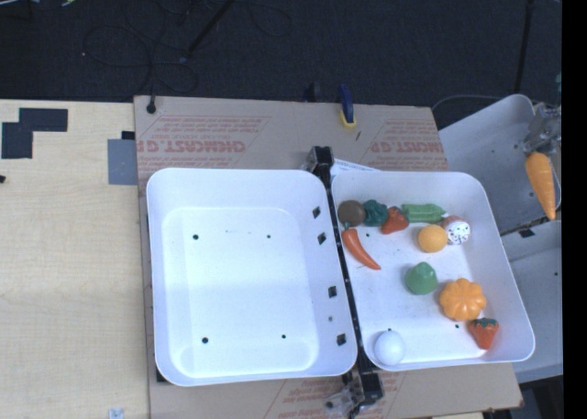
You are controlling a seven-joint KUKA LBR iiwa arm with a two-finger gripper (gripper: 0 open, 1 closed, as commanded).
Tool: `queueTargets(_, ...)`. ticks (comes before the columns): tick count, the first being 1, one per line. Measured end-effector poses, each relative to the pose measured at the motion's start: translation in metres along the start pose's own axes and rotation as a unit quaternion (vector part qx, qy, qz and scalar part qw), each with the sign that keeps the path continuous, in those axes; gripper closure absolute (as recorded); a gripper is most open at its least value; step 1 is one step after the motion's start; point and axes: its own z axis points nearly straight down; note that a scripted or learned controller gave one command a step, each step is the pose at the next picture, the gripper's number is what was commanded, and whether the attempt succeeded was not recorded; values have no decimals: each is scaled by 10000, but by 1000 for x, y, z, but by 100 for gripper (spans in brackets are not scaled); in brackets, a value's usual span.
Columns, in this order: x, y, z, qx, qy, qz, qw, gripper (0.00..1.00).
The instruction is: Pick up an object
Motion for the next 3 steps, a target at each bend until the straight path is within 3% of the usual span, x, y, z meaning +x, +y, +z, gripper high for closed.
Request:
queueTargets(1,1,16,-111,-112,-39,-34,9999,100)
queueTargets(3,105,-64,-126,-43,-15,-22,10000,100)
